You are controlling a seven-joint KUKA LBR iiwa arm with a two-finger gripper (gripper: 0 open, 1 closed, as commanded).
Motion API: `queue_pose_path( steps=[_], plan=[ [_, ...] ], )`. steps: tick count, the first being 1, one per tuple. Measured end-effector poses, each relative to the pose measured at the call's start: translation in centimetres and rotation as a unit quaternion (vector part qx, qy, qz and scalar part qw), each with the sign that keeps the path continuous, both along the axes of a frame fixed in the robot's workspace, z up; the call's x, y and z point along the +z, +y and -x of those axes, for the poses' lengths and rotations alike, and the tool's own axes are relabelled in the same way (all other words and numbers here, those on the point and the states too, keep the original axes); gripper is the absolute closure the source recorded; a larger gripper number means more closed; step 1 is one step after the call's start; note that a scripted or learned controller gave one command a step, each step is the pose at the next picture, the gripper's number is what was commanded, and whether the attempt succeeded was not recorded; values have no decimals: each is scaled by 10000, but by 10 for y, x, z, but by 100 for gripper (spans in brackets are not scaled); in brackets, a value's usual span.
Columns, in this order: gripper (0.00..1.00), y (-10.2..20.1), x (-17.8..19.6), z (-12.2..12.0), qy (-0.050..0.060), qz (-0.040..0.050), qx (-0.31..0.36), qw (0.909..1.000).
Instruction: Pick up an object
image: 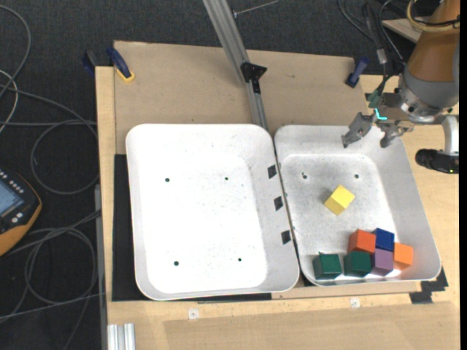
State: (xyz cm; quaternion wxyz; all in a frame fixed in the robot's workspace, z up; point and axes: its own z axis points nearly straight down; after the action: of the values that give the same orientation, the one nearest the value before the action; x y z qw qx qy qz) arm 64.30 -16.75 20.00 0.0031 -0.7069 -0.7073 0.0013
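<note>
We see the left bin (197, 210) with nothing in it. Right of it sits the right bin (408, 188), and that is our landmark. Near its middle lies a yellow block (339, 200), all alone. In its near corner sits a huddle of blocks (363, 257), green, orange, blue and purple, touching each other. Our claw (372, 131) hangs over the bin's far edge with its two fingers spread apart and nothing between them. So nothing is picked up yet; the whole grab is left to do. We think the yellow block is easiest, with open room all round. The huddle hugs the bin wall, so it looks tight there.
</note>
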Motion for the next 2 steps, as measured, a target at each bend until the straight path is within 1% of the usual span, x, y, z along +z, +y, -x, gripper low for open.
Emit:
queue_pose_path(
  steps=[1, 2],
  plan=[
    [0, 0, 4, -1, -23, 13, 7, 10000],
    [0, 9, -54, -4, 2, 4, 7, 10000]
  ],
)
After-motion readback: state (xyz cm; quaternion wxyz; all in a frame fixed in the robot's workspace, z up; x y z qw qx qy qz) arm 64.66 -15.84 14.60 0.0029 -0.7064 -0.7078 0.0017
